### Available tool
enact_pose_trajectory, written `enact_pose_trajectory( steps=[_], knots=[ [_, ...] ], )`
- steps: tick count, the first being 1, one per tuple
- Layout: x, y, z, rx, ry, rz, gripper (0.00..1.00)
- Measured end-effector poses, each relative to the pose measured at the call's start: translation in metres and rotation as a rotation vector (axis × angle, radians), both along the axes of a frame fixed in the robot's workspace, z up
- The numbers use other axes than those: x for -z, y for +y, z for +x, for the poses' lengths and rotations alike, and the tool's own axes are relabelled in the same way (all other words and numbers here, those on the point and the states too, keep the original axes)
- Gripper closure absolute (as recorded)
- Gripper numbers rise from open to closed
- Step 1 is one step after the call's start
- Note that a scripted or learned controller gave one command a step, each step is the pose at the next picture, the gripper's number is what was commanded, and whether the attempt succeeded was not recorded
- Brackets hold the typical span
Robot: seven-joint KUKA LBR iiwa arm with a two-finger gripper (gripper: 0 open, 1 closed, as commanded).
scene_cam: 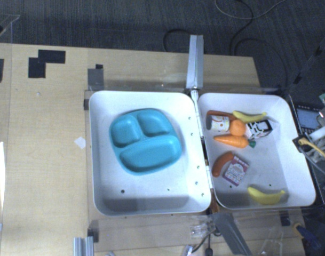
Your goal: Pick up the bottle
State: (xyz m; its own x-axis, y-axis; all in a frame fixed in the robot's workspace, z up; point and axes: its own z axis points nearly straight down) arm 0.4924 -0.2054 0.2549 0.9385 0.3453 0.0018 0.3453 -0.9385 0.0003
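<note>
Jaws released or clenched: it cannot be told from the camera view. The left bin (98, 159) holds a blue divided plate (145, 141), lying about mid-bin. The right bin (295, 159) holds the clutter. The bottle (219, 122) lies on its side near the bin's far left corner, close to the wall between the bins. An orange ball (237, 128) touches its right end, and a carrot (231, 141) lies just in front of it. A yellow banana (251, 115) stretches behind the ball, with a black-and-white packet (261, 128) to the right. Nearer the front lie a brown sausage (219, 164), a pink packet (236, 172) beside it, and a second banana (266, 195).
</note>
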Motion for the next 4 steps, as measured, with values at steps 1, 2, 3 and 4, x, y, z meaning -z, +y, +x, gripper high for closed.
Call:
enact_pose_trajectory(
  steps=[1,2,3,4],
  knots=[
    [-0.038,0.0,-0.004,0.144,-0.001,-0.001,1.0],
    [-0.045,0.001,0.128,0.143,0.0,-0.002,1.0],
    [-0.042,0.0,0.057,0.055,-0.001,-0.001,1.0],
    [-0.058,-0.001,-0.005,0.142,-0.001,0.0,1.0]
  ],
)
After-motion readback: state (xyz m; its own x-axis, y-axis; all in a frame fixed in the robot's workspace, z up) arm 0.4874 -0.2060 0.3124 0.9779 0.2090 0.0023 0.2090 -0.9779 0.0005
